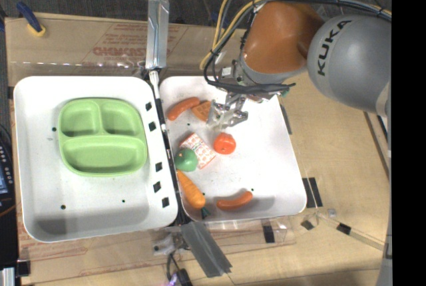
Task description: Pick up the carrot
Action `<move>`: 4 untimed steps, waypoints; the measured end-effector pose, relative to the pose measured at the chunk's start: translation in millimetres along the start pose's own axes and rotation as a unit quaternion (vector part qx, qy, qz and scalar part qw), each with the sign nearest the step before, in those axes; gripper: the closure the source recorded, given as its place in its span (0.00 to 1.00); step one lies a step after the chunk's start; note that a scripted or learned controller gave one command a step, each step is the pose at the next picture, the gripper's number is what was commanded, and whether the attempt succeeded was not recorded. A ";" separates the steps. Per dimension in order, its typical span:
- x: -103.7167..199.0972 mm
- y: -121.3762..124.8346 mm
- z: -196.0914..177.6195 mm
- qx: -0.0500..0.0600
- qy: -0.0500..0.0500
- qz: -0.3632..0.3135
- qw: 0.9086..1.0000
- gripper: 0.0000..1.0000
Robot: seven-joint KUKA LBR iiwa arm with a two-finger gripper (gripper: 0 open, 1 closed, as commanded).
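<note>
The carrot (191, 190) is orange and tapered, with a small dark green end. It lies in the right bin (279, 165) against the left wall near the front corner. The gripper (226, 116) hangs over the back middle of that bin, well behind the carrot. It sits just above an orange-red tomato (225, 143) and beside a pizza slice (202, 110). Nothing shows between the gripper and the carrot except a green round fruit (186, 159) and a pink-and-white box (198, 149).
An orange sausage (182, 107) lies at the back left of the right bin and a reddish sausage (234, 200) at its front. The left bin (40, 205) holds a green divided plate (102, 135). A metal divider (160, 145) separates the bins.
</note>
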State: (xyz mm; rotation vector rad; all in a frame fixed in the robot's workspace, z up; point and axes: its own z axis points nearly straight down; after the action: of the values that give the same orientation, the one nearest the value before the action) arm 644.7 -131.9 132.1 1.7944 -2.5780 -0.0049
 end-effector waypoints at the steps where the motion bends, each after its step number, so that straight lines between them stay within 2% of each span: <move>1: 1.4 56.1 29.1 0.012 0.002 -0.387 0.922 1.00; 2: 61.0 47.7 -93.7 0.003 0.001 -0.347 0.938 1.00; 3: 72.3 54.4 -9.9 -0.003 -0.001 -0.500 0.866 1.00; 4: 51.2 21.5 -40.7 0.001 0.000 -0.411 0.911 1.00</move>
State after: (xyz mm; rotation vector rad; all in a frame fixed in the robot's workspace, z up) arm 606.9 -172.5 172.9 2.6982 -1.6130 -0.0039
